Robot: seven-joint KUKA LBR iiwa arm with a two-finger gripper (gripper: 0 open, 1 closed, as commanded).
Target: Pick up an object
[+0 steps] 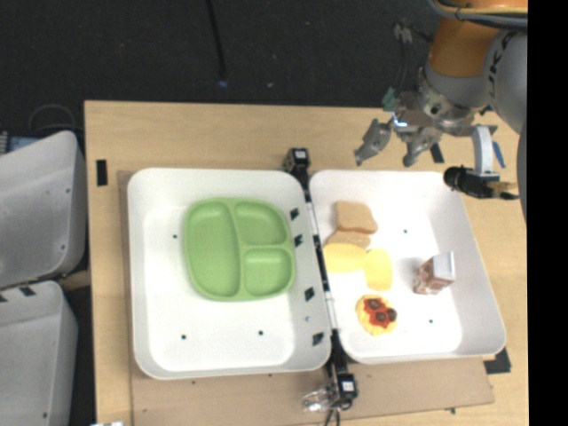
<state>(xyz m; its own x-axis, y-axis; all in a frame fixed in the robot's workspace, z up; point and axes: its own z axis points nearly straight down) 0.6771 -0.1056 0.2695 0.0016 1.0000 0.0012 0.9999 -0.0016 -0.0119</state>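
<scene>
While the gripper [395,146] hangs spread and empty above the right bin [444,340]'s far edge, nothing's picked: bread slices [353,224], cheese pieces [357,262], pizza toy [376,314], brown carton [434,274] all untouched

From my console this reads as a robotics lab: a plywood bench [106,140] bearing two white bins [142,327] (toy food inside one), dark floor around.
</scene>
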